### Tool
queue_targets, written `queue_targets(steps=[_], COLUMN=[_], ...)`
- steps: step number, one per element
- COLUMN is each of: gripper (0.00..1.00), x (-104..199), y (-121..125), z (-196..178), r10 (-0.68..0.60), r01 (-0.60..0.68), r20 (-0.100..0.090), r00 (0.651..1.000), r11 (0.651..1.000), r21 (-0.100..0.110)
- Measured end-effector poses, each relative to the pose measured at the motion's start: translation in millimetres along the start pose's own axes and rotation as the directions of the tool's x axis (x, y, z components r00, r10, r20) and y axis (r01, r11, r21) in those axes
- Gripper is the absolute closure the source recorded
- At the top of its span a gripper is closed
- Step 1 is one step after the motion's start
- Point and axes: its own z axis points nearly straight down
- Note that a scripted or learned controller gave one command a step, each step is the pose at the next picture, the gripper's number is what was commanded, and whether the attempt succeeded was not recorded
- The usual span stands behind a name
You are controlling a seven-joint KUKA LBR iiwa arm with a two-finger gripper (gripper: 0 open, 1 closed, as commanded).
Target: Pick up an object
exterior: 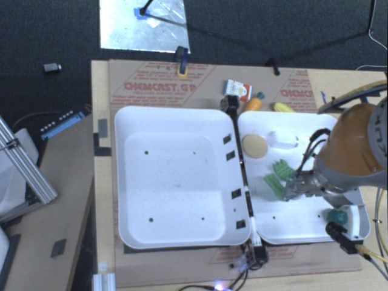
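Reaching in over the right bin (267,232), my gripper (295,188) sits low against a green ridged object (280,176) near the bin's centre. Whether that object is gripped: cannot tell. A tan round disc (254,145) lies just beyond it, toward the left bin (176,180).

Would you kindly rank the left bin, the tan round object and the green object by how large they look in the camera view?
1. Left bin, by far the largest.
2. Green object, long and partly hidden by the pincer.
3. Tan round object, close to the green object in size, so that order is unsure.
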Motion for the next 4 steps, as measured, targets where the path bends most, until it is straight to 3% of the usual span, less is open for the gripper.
queue_targets(steps=[1, 2, 3, 4], gripper=[1.0, 1.0, 1.0, 1.0], x=[19.0, 15.5, 17.3, 50.3], y=[38.6, 8.8, 134.9, 165.5], z=[26.6, 26.3, 7.6, -182.2], r10=[-0.002, 0.001, -0.008, -0.008], r01=[0.002, -0.001, 0.008, 0.008], r20=[0.005, 0.009, 0.003, 0.001], r00=[1.0, 1.0, 1.0, 1.0], r11=[1.0, 0.999, 1.0, 1.0], r21=[-0.014, -0.034, -0.014, -0.019])
